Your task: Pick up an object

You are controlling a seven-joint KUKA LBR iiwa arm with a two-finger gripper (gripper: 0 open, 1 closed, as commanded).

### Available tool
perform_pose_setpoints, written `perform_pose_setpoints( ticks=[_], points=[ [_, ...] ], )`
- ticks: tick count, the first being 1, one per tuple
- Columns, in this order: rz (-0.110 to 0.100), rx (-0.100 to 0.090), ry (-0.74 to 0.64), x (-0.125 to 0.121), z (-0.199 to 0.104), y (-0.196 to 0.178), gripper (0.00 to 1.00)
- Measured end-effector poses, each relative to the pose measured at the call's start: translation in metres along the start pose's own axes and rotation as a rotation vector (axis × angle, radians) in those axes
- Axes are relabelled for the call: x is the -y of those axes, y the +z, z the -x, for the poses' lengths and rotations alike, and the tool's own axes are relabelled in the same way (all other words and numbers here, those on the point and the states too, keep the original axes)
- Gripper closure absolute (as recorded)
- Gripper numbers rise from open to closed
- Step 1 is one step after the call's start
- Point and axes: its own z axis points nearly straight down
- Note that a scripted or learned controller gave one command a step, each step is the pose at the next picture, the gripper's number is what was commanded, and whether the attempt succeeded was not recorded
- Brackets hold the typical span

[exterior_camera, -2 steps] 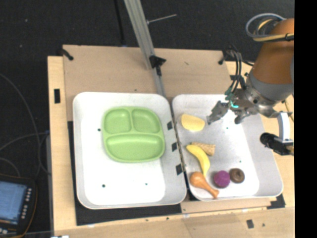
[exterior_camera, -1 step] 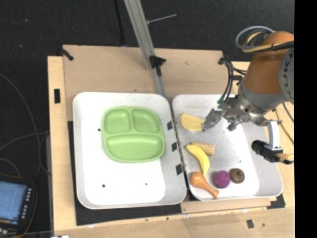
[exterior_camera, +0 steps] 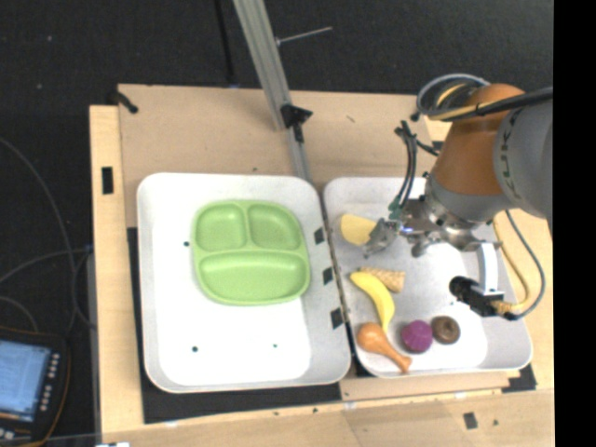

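Observation:
The right bin (exterior_camera: 498, 357) holds several toy foods. A yellow lemon-like piece (exterior_camera: 354, 228) lies at its left side. Below it are a waffle cone piece (exterior_camera: 386, 278), a banana (exterior_camera: 374, 296), an orange pear-shaped piece (exterior_camera: 380, 343), a purple ball (exterior_camera: 417, 335) and a brown doughnut (exterior_camera: 446, 329). My gripper (exterior_camera: 389, 234) hangs low over the bin's upper middle, just right of the yellow piece. Its fingers (exterior_camera: 379, 240) look slightly apart, and nothing shows between them.
The left bin (exterior_camera: 168, 343) bears a green divided plate (exterior_camera: 251, 251). A slanted metal pole (exterior_camera: 265, 59) rises behind the bins. The arm's orange band (exterior_camera: 475, 152) and cables (exterior_camera: 503, 291) lie over the right bin's right side. A tablet (exterior_camera: 28, 375) sits at the far left.

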Motion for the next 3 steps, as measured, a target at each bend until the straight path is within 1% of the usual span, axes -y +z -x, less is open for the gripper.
perform_pose_setpoints(
  ticks=[1,2,3],
  points=[
    [0.001,0.0,0.0,0.001,-0.006,0.044,0.0],
    [0.006,0.0,0.007,0.0,-0.004,0.031,1.0],
    [0.012,0.001,-0.007,-0.009,-0.008,-0.028,1.0]
  ],
)
